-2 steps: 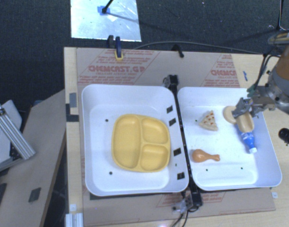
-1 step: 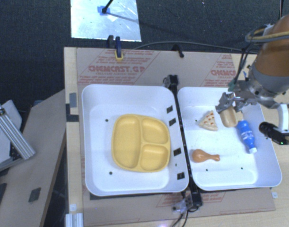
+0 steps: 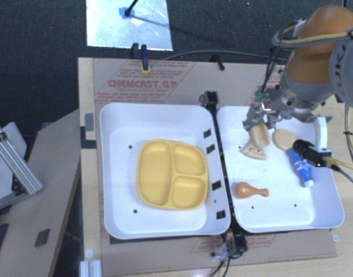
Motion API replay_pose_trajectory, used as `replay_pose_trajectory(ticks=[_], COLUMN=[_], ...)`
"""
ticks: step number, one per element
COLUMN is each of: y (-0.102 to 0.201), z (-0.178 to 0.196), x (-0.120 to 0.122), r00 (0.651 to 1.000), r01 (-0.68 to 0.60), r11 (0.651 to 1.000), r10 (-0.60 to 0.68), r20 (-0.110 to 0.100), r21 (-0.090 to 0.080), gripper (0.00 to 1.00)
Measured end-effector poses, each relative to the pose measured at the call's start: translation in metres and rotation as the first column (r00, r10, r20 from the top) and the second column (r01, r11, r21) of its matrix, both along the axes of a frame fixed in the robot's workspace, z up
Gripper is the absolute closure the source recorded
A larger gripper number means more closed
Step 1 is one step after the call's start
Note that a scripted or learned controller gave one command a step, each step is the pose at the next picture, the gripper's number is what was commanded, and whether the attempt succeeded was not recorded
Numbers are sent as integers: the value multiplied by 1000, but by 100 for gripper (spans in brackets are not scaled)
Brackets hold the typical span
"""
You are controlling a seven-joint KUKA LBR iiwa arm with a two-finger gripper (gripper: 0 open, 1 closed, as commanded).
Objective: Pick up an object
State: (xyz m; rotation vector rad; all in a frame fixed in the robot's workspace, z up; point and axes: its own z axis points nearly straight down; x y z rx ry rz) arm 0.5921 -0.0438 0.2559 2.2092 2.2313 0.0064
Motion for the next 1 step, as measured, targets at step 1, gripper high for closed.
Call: replay_pose_trajectory(ticks=[1], y=[45], z=[1], x=[23], r00=[1000], r01=[1], r11=[1000], r10=[-1], r20=[0], r21=[-1], gripper=[100])
